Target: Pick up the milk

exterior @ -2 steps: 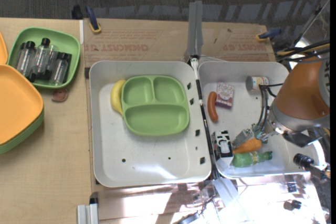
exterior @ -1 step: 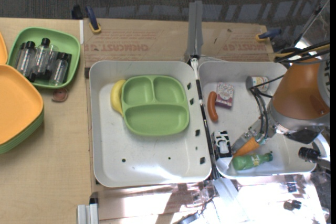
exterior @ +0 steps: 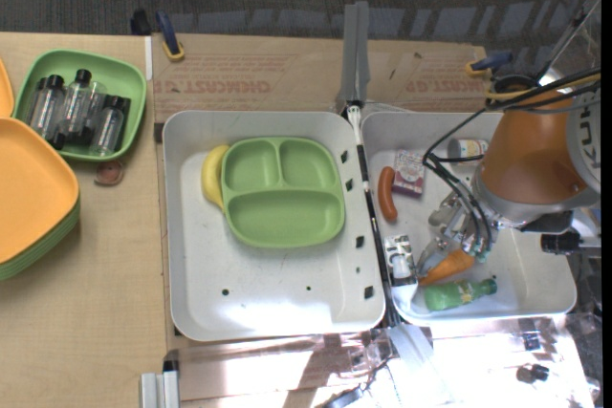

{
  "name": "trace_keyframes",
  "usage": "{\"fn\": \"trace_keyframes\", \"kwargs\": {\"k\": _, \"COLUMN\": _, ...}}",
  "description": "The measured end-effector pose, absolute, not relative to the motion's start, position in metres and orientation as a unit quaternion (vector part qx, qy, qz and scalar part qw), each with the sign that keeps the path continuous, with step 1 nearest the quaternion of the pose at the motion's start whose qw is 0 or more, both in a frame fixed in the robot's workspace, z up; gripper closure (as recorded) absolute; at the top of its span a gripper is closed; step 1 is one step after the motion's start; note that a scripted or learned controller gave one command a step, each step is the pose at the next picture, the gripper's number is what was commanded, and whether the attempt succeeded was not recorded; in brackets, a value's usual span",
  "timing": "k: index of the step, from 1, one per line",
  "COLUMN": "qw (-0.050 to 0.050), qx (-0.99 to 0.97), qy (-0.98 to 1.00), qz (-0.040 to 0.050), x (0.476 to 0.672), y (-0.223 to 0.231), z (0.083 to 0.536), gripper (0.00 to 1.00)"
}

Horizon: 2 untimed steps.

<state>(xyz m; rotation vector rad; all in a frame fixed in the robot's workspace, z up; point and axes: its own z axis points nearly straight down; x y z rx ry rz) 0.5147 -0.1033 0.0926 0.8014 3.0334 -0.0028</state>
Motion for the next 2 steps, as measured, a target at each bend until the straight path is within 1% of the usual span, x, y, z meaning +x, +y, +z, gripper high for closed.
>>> {"fn": "trace_keyframes", "kwargs": {"k": 1, "qw": 0.002, "qx": 0.451, "qy": 0.893, "qz": -0.0006, "x": 0.5704, "y": -0.1097, "z": 0.0923, "gripper": 0.00}}
{"fn": "trace_keyframes", "kwargs": {"k": 2, "qw": 0.002, "qx": 0.452, "qy": 0.892, "qz": -0.0003, "x": 0.5705, "y": -0.1101, "z": 0.1011, "gripper": 1.00}}
